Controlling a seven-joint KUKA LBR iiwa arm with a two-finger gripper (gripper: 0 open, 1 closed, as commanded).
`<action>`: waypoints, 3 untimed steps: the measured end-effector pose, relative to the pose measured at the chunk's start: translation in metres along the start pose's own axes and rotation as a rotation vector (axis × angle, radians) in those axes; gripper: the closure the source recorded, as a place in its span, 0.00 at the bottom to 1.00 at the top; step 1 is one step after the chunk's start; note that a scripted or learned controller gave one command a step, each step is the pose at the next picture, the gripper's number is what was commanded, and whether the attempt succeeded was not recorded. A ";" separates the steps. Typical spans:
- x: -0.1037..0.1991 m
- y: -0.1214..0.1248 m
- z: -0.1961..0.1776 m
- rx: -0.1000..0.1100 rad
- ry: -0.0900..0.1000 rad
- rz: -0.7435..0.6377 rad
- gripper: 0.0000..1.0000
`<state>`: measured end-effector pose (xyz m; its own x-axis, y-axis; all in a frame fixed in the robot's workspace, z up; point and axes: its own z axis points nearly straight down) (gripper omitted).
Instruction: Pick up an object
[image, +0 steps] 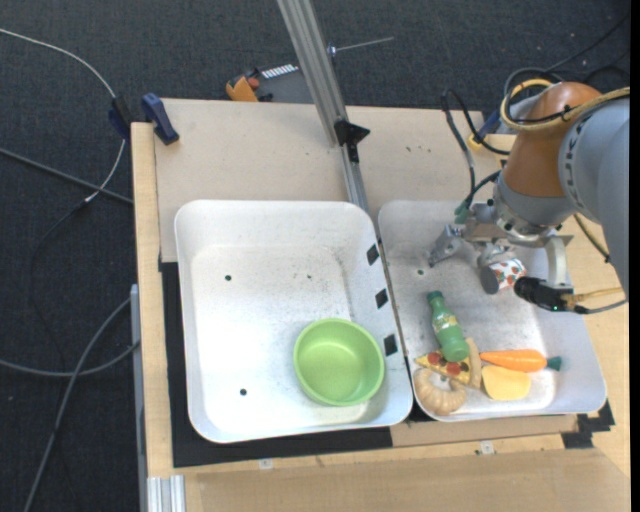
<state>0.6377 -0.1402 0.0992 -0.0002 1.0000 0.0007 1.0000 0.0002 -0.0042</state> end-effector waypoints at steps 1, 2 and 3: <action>0.000 0.002 -0.014 -0.006 -0.001 -0.001 1.00; -0.006 0.002 -0.076 -0.010 -0.002 0.000 1.00; -0.006 -0.001 -0.138 -0.010 -0.002 0.000 1.00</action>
<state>0.6368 -0.1467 0.2376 -0.0002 1.0000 -0.0009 1.0000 0.0002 0.0060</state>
